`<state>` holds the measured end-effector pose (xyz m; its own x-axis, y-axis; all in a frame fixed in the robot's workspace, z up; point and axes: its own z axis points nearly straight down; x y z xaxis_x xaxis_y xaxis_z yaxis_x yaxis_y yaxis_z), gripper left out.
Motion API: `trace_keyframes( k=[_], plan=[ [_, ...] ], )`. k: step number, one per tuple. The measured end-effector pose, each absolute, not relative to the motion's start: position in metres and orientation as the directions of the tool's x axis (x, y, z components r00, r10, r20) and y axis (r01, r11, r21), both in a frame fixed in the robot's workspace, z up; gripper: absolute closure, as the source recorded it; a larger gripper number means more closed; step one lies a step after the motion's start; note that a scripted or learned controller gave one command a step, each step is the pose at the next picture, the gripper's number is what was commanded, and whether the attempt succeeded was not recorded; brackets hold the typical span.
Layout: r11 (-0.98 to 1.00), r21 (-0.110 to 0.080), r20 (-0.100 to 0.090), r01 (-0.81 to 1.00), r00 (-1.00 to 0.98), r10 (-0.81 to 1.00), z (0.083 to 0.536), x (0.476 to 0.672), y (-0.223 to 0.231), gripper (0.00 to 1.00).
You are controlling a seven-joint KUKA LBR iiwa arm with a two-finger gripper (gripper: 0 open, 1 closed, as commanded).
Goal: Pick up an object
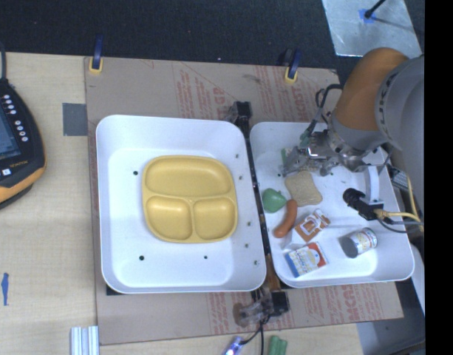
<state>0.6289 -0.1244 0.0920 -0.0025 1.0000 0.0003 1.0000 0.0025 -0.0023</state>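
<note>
My gripper [298, 160] hangs low over the back of the right bin [389, 272], just behind a tan slice of bread [305, 189]. Nothing shows between its tips. In front of the bread lie a green rounded piece [273, 200] and an orange-brown sausage [285, 218]. A small orange and white packet [312, 225] sits beside the sausage. Nearer the front are a blue and red carton [306, 259] and a silver can [358, 242] on its side.
The left bin [115, 265] holds a yellow divided plate [189, 198]. A teach pendant [8, 143] lies at the bench's left edge. The arm's grey body and orange band [366, 87] stand over the right bin's back right corner.
</note>
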Motion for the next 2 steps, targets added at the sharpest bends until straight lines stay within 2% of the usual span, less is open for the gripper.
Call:
trace_keyframes(
  k=[1, 2],
  plan=[
    [0.004, -0.004, -0.001, 1.000, -0.004, 1.000, 0.092, 0.584, -0.115, 0.00],
    [0.006, -0.005, -0.003, 1.000, -0.006, 1.000, 0.102, 0.585, -0.116, 1.00]
  ],
)
